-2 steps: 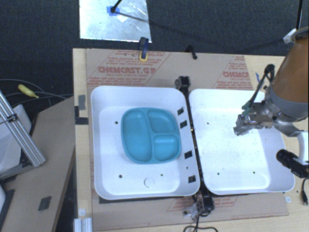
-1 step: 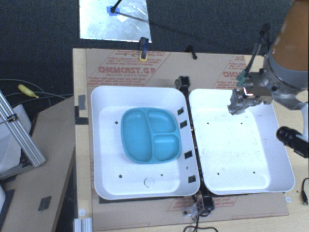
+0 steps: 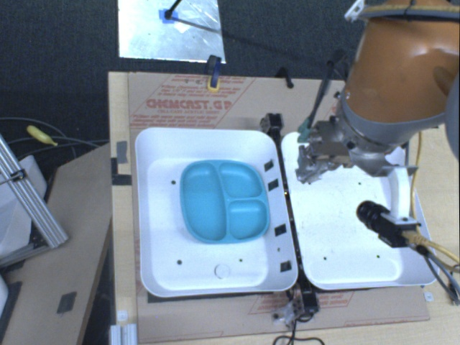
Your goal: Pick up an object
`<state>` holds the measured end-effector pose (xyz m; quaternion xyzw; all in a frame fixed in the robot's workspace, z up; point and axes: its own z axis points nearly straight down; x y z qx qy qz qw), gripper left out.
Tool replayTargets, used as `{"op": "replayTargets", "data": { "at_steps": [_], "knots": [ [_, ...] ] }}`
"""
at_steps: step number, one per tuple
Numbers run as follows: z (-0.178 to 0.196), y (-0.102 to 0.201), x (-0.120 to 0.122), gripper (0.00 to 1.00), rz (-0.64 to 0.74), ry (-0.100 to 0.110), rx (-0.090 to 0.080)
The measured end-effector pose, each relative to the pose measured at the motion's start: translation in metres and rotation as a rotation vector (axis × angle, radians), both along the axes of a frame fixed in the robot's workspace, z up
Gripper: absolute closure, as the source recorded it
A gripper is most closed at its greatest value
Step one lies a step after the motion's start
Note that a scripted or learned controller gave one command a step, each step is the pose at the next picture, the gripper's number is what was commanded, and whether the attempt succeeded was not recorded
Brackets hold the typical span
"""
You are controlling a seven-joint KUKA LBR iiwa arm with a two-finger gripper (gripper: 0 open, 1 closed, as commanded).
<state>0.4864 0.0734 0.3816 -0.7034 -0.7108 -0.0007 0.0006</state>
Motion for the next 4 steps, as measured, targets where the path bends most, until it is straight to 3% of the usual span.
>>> {"op": "replayTargets", "data": {
  "at_steps": [1,2,3,4],
  "knots": [
    [0.037,-0.062,0.001,1.00,-0.015,-0.006,-0.003],
    [0.014,0.026,0.000,1.00,0.002,0.000,0.001],
    [0.050,0.076,0.000,1.00,-0.001,-0.005,0.001],
    [0.112,0.025,0.000,1.00,-0.014,-0.008,0.000]
  ]
}}
